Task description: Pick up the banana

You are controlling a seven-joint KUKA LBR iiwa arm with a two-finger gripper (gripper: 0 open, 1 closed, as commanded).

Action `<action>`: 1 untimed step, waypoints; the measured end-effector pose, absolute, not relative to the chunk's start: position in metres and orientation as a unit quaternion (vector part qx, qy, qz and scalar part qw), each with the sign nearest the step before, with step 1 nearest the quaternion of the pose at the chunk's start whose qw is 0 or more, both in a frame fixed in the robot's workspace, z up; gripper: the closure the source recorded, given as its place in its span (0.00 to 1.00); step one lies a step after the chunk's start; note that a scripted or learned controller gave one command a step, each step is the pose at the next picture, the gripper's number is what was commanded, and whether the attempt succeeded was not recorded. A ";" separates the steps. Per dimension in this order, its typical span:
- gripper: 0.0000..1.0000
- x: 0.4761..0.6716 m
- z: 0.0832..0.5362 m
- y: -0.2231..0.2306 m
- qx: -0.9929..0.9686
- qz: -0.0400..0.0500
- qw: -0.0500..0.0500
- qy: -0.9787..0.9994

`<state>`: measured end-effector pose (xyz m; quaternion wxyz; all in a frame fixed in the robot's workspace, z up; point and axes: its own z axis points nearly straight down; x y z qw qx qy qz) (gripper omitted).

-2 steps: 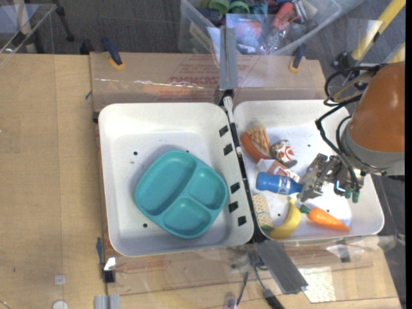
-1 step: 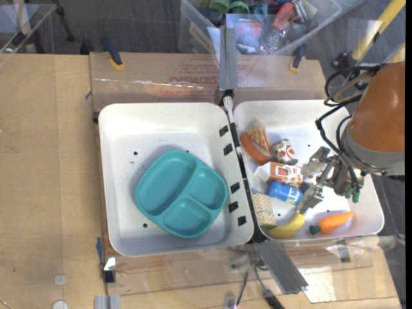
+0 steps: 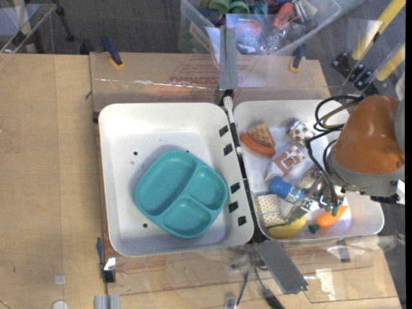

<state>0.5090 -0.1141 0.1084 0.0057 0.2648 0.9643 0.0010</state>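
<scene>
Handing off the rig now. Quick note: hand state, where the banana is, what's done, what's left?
Hand: low in the right bin, over the clutter; grip state can't be read.
Banana: lying at the right bin's near edge, beside the carrot, just below the hand.
Teal plate: in the left bin.
Done: arm is down at the pile.
Left: grasp the banana and lift it.

We see the gripper (image 3: 313,198) low in the right bin (image 3: 370,227), just above the banana (image 3: 288,227); teal plate (image 3: 181,193) sits in the left bin (image 3: 122,166).
</scene>
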 end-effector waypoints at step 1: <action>0.00 0.498 0.102 -0.109 0.145 0.002 0.030 0.989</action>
